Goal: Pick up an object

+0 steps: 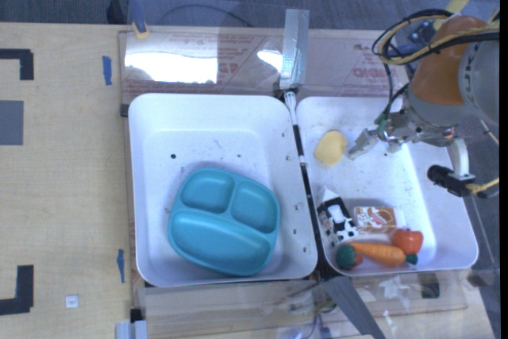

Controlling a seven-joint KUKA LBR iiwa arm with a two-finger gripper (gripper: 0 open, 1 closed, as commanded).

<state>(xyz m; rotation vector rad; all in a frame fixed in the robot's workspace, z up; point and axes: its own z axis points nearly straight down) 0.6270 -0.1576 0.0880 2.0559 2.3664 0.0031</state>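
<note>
We see a round yellow lump (330, 147) in the right bin (444, 250). The gripper (367, 140) hangs beside it, spread open, holding nothing.

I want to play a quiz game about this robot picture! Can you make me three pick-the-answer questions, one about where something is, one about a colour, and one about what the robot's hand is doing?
1. Where is the blue tray?
A. In the left bin
B. In the right bin
C. On the wooden bench

2. What colour is the small lump nearest the gripper?
A. Purple
B. Pale yellow
C. Black

3. What is between the gripper's fingers?
A. The carrot
B. The blue tray
C. Nothing

Answers:
1. A, the tray lies flat inside the left bin.
2. B, the lump looks pale yellow against the right bin's white floor.
3. C, the fingers hang just right of the lump with a bare gap between them; the carrot lies at the bin's near end.
</note>
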